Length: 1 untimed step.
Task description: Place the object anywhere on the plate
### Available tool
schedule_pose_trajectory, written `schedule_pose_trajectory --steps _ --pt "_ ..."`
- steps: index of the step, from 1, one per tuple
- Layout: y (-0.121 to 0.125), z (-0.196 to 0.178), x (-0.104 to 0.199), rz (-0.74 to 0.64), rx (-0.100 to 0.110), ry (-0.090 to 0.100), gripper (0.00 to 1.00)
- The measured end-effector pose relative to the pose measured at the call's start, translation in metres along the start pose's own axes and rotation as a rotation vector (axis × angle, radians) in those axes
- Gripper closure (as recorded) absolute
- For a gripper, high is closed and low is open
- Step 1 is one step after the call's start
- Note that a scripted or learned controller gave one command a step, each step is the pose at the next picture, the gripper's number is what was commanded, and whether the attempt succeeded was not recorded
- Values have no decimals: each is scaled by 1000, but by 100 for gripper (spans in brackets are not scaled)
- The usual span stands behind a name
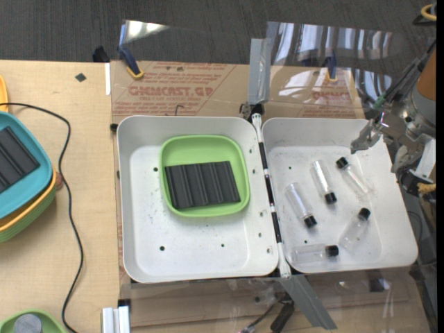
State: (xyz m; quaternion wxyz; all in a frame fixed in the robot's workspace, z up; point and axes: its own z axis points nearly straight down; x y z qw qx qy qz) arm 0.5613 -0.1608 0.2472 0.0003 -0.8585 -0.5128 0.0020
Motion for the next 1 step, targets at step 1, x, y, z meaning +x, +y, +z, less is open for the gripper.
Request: schedule_pose_trajectory --steps 1 --pt "18 -71 -39 278 0 0 0"
